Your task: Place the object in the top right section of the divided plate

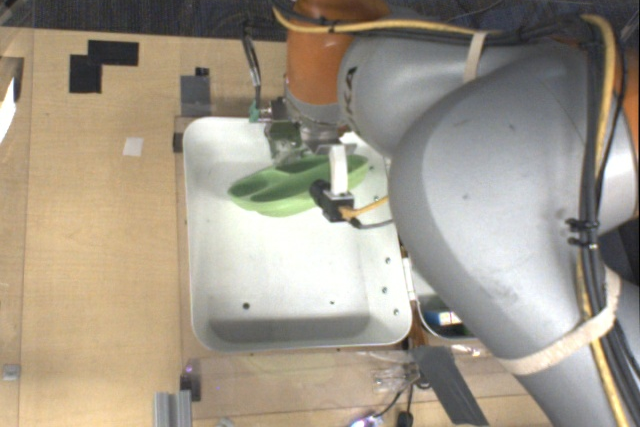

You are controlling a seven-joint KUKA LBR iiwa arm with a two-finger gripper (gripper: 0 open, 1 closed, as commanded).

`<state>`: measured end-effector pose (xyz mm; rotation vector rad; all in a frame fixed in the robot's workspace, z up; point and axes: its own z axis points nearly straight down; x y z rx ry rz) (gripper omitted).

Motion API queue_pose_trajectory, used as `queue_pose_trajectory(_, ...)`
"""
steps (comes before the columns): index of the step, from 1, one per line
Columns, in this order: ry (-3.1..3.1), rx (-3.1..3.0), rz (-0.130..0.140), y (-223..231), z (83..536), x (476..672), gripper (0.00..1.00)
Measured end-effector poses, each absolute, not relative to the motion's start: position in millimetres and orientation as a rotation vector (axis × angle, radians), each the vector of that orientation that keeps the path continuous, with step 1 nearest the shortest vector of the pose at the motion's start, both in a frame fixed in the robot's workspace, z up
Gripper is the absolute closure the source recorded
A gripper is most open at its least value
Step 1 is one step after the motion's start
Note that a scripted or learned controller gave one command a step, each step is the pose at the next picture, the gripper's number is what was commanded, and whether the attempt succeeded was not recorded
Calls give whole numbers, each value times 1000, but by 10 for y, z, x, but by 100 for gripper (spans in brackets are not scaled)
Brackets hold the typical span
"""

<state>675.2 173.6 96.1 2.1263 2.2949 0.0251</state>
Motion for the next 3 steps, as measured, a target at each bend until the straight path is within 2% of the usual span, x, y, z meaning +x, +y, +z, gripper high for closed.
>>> queue_pose_trajectory(1,2653,1677,6,1781,1421,6699,100)
queue_pose_trajectory(2,2800,1415,7,1881,2167,6279,100)
queue_pose_trajectory(3,2861,1299,1,2097,1444,5650,100)
